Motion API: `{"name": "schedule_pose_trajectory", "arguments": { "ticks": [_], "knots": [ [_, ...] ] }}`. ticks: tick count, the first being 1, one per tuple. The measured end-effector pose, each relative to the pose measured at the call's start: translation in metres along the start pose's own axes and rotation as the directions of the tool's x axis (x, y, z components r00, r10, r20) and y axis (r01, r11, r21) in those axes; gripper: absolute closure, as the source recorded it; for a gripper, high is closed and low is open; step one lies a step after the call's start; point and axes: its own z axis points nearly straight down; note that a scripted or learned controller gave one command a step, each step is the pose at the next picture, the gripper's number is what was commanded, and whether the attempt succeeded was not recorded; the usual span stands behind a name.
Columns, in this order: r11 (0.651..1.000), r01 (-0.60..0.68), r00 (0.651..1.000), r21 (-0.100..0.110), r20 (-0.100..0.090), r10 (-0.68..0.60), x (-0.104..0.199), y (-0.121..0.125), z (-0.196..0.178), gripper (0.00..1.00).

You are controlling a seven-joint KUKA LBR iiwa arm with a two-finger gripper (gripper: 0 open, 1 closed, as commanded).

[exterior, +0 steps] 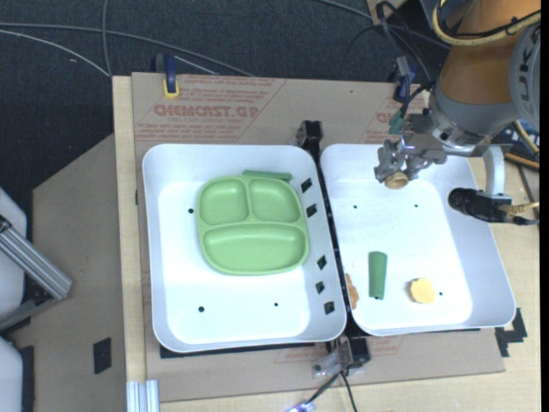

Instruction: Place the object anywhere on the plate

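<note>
While the end effector hovers, the green object lies well below it.

The top and right edges are cutting off the arm, and the gripper is looking too small to tell its fingers apart

The grey arm with its orange band comes in from the upper right, wrist pointing down. Its small metal two-finger gripper hangs low.
</note>
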Motion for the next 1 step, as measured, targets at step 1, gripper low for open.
{"name": "schedule_pose_trajectory", "arguments": {
  "ticks": [1],
  "knots": [
    [1.000,0.002,1.000,0.002,0.000,-0.002,0.0617,-0.0146,0.0097,1.00]
  ]
}}
